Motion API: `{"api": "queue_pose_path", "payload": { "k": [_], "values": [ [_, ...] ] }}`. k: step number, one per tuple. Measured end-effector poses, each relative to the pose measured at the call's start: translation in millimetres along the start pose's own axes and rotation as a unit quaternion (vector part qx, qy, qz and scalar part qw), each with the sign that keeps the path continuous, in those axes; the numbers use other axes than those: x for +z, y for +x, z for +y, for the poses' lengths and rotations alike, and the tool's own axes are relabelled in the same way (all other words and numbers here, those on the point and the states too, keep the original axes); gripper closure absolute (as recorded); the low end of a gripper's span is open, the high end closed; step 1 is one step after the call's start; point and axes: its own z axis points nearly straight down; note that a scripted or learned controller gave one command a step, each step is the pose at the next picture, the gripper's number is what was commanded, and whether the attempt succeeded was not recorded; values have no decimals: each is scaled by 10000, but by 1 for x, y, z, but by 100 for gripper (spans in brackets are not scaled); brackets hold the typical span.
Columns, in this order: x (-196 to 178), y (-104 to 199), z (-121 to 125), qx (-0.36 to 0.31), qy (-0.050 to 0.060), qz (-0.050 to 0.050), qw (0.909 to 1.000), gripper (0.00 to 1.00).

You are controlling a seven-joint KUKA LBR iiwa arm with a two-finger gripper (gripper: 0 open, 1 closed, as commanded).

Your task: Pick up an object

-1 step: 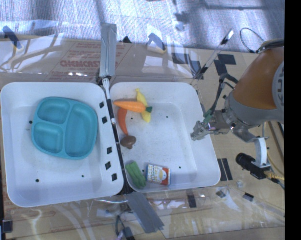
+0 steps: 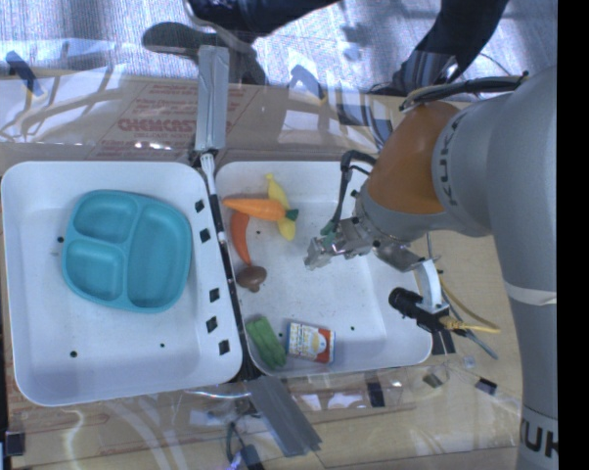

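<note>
Looking first at the right bin, we count six small things lying in it: one orange carrot, one yellow banana-like piece touching the carrot's right end, one curved orange piece just below them, one brown rounded thing at that piece's lower tip, one green vegetable near the bin's lower left corner, and one small packet with a red and white label just right of it. The brown thing is too blurred for us to name, and the packet's print cannot be read.

We see the gripper low over the middle of this bin, right of the curved piece and apart from every item. Its tips blur into metal and wiring, so we cannot tell how it is set, and we see nothing between them. The grey arm with its orange band covers the bin's upper right part, and the arm is cut off at the right edge.

One left bin sits beside it, touching along the middle, and carries one teal plate with three sections. Dark clips line the shared wall.

Both bins rest on the bench, where printed lettering is too faint to read. Beyond it, dark legs and one shoe are cut off by the top edge.
</note>
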Motion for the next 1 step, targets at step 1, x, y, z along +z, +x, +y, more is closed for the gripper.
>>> {"api": "queue_pose_path", "payload": {
  "k": [1],
  "values": [
    [-31,34,-8,-58,-3,2,10000,0]
  ]
}}
